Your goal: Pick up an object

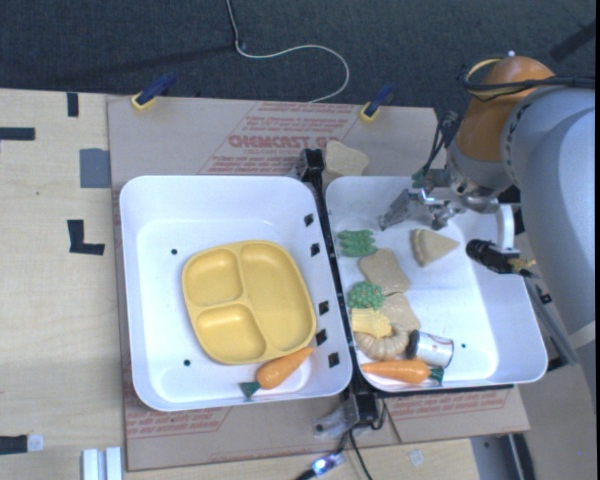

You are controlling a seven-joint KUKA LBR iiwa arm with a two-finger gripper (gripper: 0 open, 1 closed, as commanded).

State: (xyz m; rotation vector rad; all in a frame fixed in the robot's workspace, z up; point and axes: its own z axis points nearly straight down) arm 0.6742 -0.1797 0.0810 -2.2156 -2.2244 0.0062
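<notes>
The right bin (485, 308) holds several toy foods: a green leafy piece (357, 242), a tan wedge (435, 245), a flat tan slice (384, 268), another green piece (365, 294), a yellow piece (372, 323), a curled pastry (380, 345), a silver can (432, 348) and an orange carrot (395, 372). My gripper (412, 208) is low over the bin's back part, just above and to the left of the tan wedge. The wrist and arm cover most of it. I see nothing held in it.
The left bin (150, 268) holds a yellow divided plate (248, 300) and a second carrot (283, 367) at its front edge. A tan piece (345, 158) rests on the cardboard behind the bins. The grey arm (565, 198) covers the right bin's far right side.
</notes>
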